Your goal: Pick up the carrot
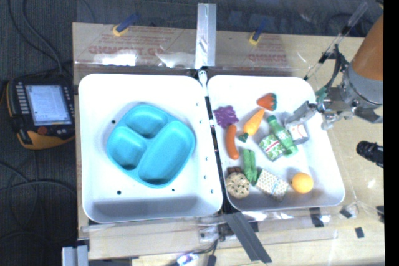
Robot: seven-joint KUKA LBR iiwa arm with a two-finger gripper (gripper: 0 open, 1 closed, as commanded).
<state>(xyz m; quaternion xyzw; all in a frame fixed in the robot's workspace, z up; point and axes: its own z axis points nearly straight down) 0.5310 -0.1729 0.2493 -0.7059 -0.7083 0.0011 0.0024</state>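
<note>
Two white bins sit side by side on the surface [87, 40]. The left bin [93, 196] holds a blue divided plate [151, 144]. In the right bin [327, 187], the carrot [253, 121] lies tilted near the far middle, just beside a purple grape bunch [225, 115] on its left and a strawberry [267, 101] on its far side. Nearer lie a red sausage [232, 141], a green bottle [281, 136], a cookie [237, 184] and an orange [302, 182]. The tool [315, 108] hovers over the bin's far right part, apart from the carrot.
</note>
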